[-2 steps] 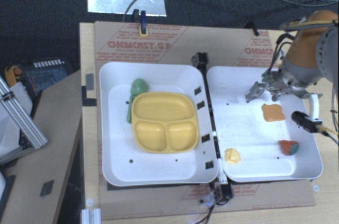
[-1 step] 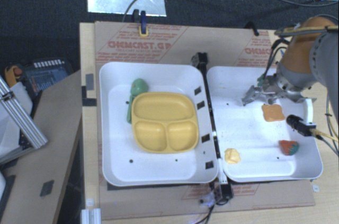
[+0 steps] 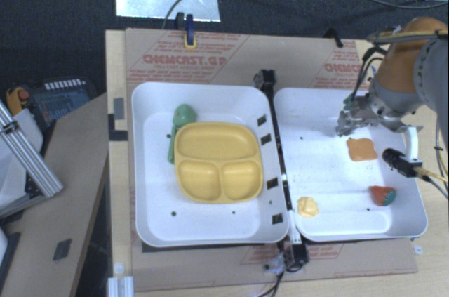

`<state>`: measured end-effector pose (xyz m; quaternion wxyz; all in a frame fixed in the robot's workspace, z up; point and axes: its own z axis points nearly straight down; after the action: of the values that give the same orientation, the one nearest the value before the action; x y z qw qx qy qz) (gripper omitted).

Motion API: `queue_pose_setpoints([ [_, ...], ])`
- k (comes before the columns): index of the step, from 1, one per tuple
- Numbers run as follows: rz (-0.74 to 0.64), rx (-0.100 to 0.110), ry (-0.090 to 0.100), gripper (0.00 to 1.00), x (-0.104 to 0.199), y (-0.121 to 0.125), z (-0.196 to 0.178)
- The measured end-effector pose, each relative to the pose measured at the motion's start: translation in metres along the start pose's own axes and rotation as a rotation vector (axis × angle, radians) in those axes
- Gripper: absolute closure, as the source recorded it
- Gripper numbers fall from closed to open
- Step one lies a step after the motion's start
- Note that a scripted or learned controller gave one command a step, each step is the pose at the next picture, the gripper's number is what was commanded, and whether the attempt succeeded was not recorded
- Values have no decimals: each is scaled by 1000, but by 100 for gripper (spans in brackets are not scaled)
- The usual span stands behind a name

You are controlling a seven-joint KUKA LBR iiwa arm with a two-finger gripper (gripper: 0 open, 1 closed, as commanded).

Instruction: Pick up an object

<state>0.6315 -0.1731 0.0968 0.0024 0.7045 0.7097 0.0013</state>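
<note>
Where gripper [image 3: 349, 124] hovers, orange piece [image 3: 361, 149] lies near.

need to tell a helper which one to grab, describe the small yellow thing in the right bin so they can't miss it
Start at the right bin, the one the arm reaches into. Look along its near wall, close to the divider between the two bins: the yellow lump lies there alone. It is pale yellow and rounded, unlike the flat orange piece and the red and green piece farther right.
</note>
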Motion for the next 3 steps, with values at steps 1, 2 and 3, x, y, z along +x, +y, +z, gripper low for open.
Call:
queue_pose_setpoints([
  [1,3,-1,0,100,1,-1,-44],
  [2,2,0,0,100,0,2,-88],
  [3,1,-3,0,100,10,5,-147],
])
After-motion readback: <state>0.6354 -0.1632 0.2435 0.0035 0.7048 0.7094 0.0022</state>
